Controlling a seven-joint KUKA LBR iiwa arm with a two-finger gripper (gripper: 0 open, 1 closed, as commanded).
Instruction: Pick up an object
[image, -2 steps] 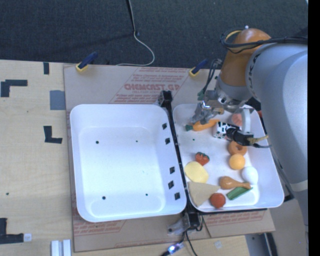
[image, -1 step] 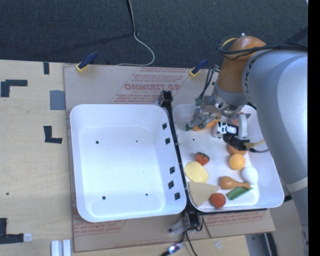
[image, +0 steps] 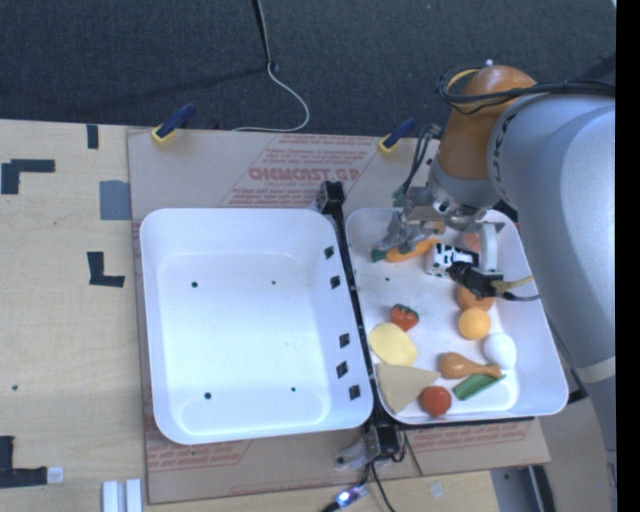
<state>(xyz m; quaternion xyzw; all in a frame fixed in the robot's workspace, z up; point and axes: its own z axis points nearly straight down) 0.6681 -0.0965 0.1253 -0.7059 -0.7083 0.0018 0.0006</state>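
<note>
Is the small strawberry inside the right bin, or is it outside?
Inside. The strawberry lies on the floor of the right bin, near its left wall, just above the yellow lemon-like piece.

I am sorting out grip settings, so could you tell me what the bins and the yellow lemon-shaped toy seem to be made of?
The shallow white bins look like smooth moulded plastic, with rounded corners and a faint sheen. The yellow lemon-shaped toy is probably matte plastic or foam, given its even colour.

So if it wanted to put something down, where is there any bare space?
The left bin is bare floor, wall to wall. In the right bin, a patch lies between the divider and the strawberry. Its near end is crowded: yellow lemon, cheese wedge, tomato, egg.
</note>
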